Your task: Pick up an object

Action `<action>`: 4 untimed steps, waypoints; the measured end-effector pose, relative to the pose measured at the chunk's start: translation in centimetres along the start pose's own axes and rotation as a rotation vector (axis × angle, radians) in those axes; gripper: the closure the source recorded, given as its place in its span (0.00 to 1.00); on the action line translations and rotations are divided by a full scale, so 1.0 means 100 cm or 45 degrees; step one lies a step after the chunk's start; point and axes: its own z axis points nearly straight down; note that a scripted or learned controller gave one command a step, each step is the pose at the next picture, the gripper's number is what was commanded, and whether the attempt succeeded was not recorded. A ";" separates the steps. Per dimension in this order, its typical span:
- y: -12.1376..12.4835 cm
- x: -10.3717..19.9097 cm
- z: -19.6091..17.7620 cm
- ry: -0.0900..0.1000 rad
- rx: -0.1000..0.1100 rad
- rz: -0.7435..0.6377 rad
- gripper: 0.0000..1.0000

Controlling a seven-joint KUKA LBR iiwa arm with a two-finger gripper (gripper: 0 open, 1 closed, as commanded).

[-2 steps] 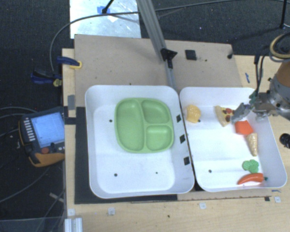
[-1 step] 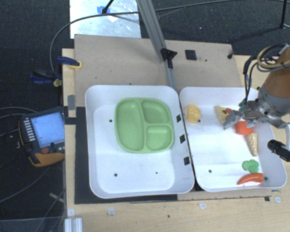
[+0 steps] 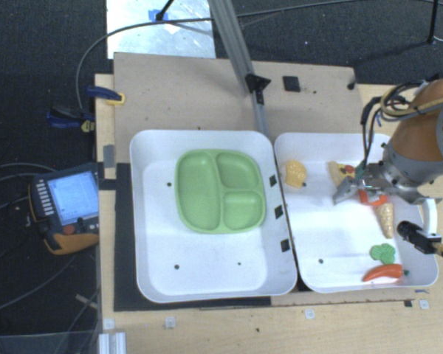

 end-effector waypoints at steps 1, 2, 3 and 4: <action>0.007 -0.004 0.021 -0.016 -0.031 0.002 0.00; 0.007 -0.003 0.012 -0.013 -0.031 0.001 1.00; 0.008 -0.002 -0.032 -0.002 -0.010 -0.004 1.00; 0.016 0.003 -0.093 -0.003 -0.014 -0.007 1.00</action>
